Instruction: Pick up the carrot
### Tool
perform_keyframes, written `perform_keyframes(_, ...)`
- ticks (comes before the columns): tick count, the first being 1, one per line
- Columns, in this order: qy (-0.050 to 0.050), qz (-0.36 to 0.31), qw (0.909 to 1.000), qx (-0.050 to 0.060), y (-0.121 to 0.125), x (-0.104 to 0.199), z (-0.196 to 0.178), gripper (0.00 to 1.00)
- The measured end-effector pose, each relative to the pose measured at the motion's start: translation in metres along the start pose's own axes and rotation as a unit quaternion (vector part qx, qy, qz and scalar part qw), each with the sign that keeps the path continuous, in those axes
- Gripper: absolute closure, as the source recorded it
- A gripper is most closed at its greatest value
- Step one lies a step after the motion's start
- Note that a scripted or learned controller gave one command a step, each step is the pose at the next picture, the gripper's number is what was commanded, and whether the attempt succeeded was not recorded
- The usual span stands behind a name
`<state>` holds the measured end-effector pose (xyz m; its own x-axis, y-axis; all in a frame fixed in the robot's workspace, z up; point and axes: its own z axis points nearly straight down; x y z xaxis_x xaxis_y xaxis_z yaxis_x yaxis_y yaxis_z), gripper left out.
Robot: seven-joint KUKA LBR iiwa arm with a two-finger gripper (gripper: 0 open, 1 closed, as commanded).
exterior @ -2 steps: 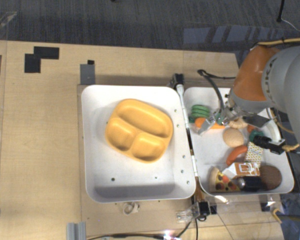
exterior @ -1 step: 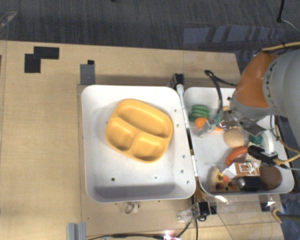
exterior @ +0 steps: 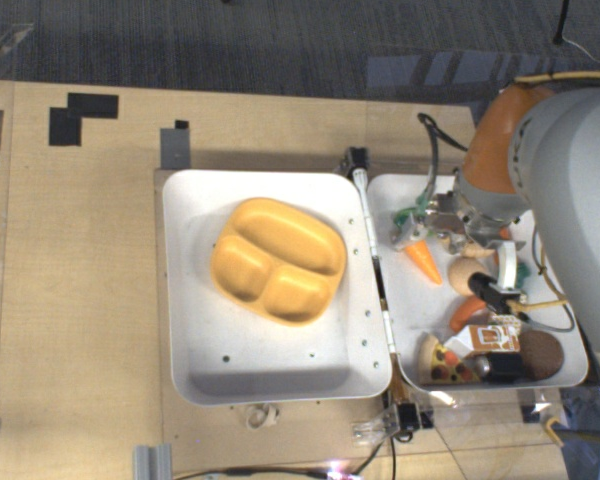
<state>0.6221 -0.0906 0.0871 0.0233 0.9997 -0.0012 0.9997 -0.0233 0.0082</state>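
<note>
The carrot lies in the right bin, near its upper left part. It is orange and points down-right, with green leaves at its upper end. My gripper hangs over the same bin, just to the right of the carrot and slightly above it. The grey wrist and orange band cover the parts behind it. Nothing shows plainly between the fingers.
A yellow divided dish fills the middle of the left bin. The right bin also holds a beige ball, a red-orange piece, a small labelled box, a brown lump and several small items at its front edge.
</note>
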Motion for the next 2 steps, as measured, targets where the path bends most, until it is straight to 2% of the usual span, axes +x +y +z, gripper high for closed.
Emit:
perform_keyframes(1,-0.001,-0.006,1.0,-0.005,0.004,0.001,-0.014,1.0)
perform_keyframes(2,0.0,-0.052,0.9986,-0.005,0.051,0.038,-0.113,1.0)
